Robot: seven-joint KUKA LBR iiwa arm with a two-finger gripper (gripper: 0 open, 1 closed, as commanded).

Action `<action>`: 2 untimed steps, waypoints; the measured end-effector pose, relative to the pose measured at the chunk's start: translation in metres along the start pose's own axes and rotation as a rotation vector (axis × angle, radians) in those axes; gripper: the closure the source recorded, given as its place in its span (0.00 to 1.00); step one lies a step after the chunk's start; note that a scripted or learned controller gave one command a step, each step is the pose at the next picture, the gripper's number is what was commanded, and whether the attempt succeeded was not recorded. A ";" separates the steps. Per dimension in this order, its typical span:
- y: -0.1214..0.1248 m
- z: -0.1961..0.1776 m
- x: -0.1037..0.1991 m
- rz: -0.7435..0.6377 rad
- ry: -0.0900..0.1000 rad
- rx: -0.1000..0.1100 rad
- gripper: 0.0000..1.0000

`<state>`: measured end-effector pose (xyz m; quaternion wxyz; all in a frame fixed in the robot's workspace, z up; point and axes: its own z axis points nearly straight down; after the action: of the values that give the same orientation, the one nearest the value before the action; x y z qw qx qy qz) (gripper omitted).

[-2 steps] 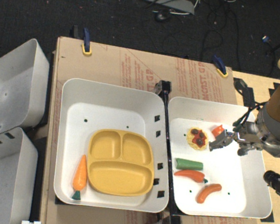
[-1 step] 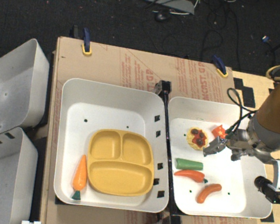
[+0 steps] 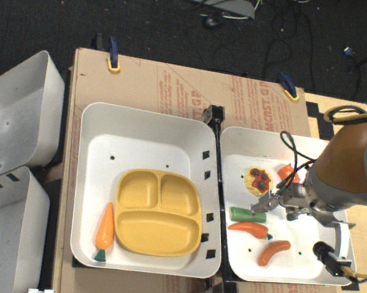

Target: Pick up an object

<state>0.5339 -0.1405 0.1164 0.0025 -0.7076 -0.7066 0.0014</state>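
Sausage (image 3: 274,252) lies in the right bin (image 3: 307,279), near its front wall, well apart from the gripper (image 3: 266,202), which hangs above the bin's middle; whether it is apart or together I cannot tell. Between sausage and gripper lie a red pepper (image 3: 249,229) and a green bean (image 3: 247,215). Behind the gripper sits a small pizza (image 3: 259,180). The left bin (image 3: 91,162) holds a yellow tray (image 3: 158,213) with a carrot (image 3: 105,228) beside it.
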 end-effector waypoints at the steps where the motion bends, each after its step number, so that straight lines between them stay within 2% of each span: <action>1: 0.001 -0.014 0.000 0.001 -0.001 -0.005 1.00; 2: 0.002 -0.076 -0.007 -0.003 -0.003 -0.012 1.00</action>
<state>0.5367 -0.1472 0.1919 -0.0028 -0.7067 -0.7075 -0.0014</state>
